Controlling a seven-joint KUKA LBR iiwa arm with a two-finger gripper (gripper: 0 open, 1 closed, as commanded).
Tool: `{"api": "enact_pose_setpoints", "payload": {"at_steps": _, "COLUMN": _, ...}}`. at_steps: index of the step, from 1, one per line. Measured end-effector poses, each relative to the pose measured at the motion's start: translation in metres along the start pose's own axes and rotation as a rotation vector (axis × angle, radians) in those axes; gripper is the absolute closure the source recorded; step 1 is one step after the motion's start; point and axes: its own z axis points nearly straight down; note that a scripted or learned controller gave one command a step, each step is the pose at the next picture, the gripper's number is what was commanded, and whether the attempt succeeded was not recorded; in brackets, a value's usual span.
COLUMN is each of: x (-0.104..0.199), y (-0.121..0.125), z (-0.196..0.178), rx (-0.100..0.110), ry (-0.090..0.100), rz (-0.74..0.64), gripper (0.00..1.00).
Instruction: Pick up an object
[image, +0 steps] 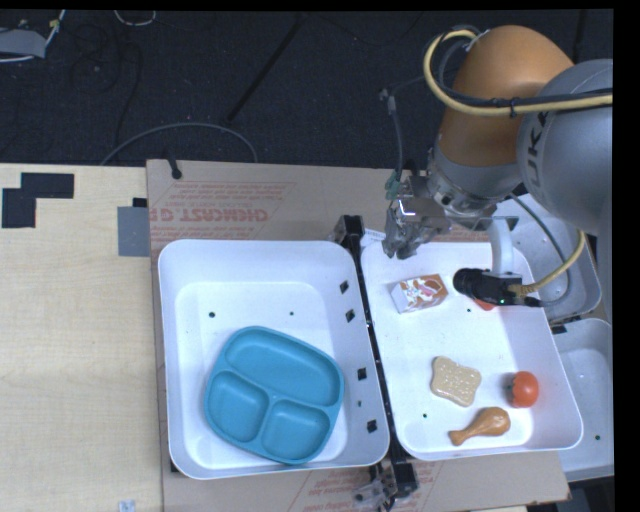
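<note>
My gripper (404, 238) hangs over the far left corner of the right bin (560, 400), just above its back rim. A small red and white snack packet (419, 292) lies in that bin a short way in front of the gripper, apart from it. Nearer the front of the same bin are a slice of toast (455, 381), a red tomato (524, 388) and a brown chicken drumstick (480, 426). Nothing shows in the gripper's grasp.
A blue divided plate (272, 393) lies in the left bin (185, 290). A black hinge strip (362, 340) runs between the two bins. Brown cardboard (260, 205) lies under the bins, with a pale wooden bench (70, 350) to the left.
</note>
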Motion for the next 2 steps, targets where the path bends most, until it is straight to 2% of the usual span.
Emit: {"api": "enact_pose_setpoints", "payload": {"at_steps": 2, "x": 0.099, "y": 0.006, "z": 0.027, "rx": 0.001, "ry": -0.001, "rz": 0.001, "gripper": 1.00}}
